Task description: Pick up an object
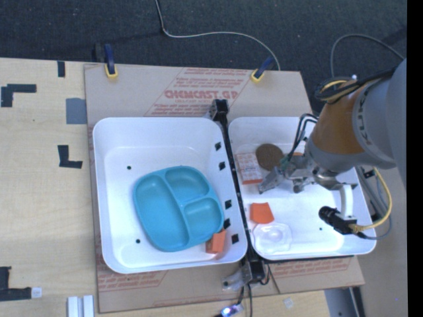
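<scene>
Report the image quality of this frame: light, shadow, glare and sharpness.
Camera view: even, soft light; the white bins are bright but not blown out; the blue tray casts a faint shadow; the hand and the arm look slightly soft; the clear item is hard to make out against the white.

A divided tray (177, 207) lies in the left bin (112, 137); several small items, hard to identify, in the right bin (357, 246).
</scene>
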`<state>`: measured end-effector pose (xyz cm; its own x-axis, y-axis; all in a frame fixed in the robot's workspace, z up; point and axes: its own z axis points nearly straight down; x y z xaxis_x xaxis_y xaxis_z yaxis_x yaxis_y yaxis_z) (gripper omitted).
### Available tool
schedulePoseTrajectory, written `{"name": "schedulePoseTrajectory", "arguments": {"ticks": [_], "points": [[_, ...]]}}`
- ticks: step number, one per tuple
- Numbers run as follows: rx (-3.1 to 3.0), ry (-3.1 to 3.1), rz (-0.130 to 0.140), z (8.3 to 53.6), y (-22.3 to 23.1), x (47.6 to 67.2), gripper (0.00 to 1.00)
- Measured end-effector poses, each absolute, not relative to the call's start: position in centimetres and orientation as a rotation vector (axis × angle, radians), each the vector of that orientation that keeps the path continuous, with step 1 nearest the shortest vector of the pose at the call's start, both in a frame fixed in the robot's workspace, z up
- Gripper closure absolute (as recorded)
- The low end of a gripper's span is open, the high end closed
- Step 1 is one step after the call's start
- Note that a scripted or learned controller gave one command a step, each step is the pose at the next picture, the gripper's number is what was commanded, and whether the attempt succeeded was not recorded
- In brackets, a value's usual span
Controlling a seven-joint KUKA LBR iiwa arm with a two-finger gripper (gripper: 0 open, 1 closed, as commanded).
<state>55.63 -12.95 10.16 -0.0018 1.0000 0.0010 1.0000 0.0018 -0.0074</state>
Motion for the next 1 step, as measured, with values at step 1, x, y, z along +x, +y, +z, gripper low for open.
{"name": "schedulePoseTrajectory", "arguments": {"ticks": [1], "points": [[-2.216,-2.223,0.003,11.52,-12.94,55.76,1.00]]}}
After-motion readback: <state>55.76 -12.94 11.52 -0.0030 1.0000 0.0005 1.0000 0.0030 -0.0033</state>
